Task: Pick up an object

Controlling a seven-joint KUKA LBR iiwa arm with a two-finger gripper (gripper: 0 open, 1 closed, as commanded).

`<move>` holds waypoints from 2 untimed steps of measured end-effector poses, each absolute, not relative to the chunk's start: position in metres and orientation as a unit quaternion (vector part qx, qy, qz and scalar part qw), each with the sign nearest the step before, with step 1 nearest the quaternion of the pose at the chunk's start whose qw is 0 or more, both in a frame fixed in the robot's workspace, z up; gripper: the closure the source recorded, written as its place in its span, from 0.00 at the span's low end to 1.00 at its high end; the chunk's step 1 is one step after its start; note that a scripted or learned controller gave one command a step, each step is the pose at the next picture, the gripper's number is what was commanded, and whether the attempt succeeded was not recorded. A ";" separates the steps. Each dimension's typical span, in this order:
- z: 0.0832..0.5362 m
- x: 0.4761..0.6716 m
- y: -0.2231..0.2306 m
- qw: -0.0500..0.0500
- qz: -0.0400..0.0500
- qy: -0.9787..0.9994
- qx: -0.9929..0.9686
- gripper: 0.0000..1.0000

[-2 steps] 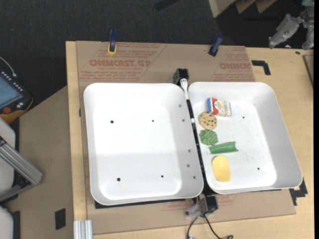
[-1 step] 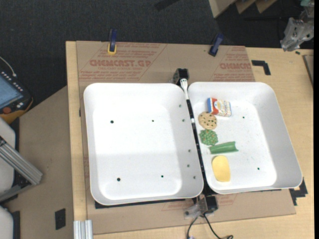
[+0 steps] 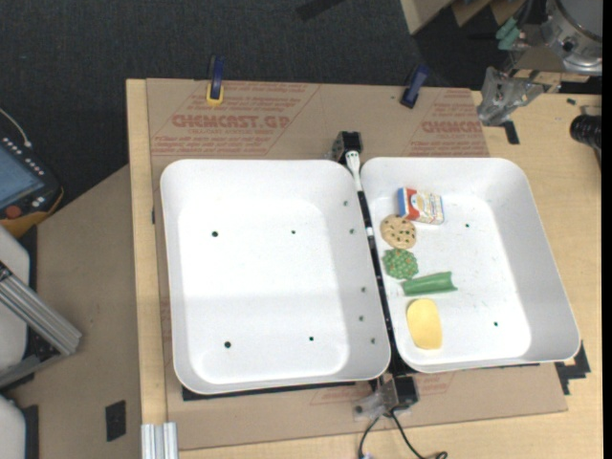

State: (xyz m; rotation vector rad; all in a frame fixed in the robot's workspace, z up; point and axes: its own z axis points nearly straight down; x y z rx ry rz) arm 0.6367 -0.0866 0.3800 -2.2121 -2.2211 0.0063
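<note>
A brown board covers the bench (image 3: 287,113), printed with faded red lettering and clamped at its far edge by a yellow-tipped clip (image 3: 215,81) and a blue clip (image 3: 415,85). Dark carpet lies beyond it. Two white bins sit side by side, joined by a black hinge strip. The left bin (image 3: 191,256) has only small dark dots on its floor. The right bin (image 3: 526,247) holds a row near its left wall: a small red, white and blue carton (image 3: 421,205), a cookie (image 3: 398,230), a green bumpy piece (image 3: 400,262), a green pepper (image 3: 428,282), and a yellow block (image 3: 425,323). The gripper (image 3: 504,94) hangs above the board beyond the right bin's far corner; whether the jaws are open or closed cannot be told.
</note>
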 end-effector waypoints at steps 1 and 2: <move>0.463 0.555 -0.161 -0.006 -0.002 -0.704 -0.710 1.00; 0.363 0.575 -0.123 0.004 0.002 -0.708 -0.706 1.00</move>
